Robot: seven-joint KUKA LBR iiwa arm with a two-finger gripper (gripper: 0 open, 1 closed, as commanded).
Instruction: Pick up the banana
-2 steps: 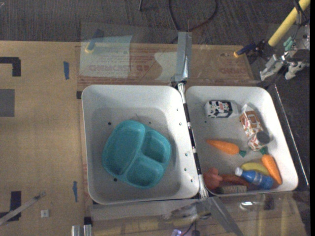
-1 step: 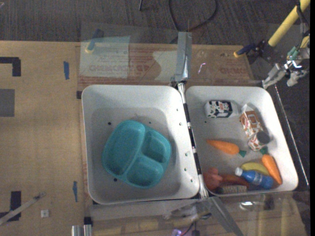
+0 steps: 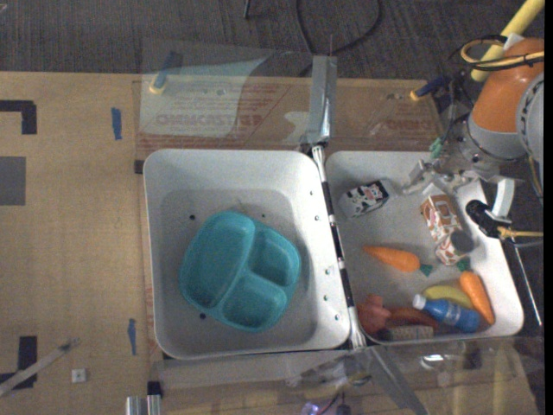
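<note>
- Nearest the camera, along the right bin's (image 3: 511,318) front wall, lie a reddish-brown toy (image 3: 380,313), a blue bottle (image 3: 448,313) and, just behind the bottle, the banana (image 3: 446,294).
- An orange carrot (image 3: 476,296) lies right beside the banana, touching or nearly so; the bottle overlaps the banana's front edge.
- Further back sit a second carrot (image 3: 394,259), a small carton (image 3: 443,224) and a black-and-white cow toy (image 3: 366,197).
- Over in the left bin (image 3: 164,232) rests a teal divided plate (image 3: 241,271).
- High at the right bin's back edge hangs the gripper (image 3: 442,173), well apart from the banana, with the carton between them.
- Its fingers are blurred against the bin, so whether they are spread or closed cannot be told.
</note>
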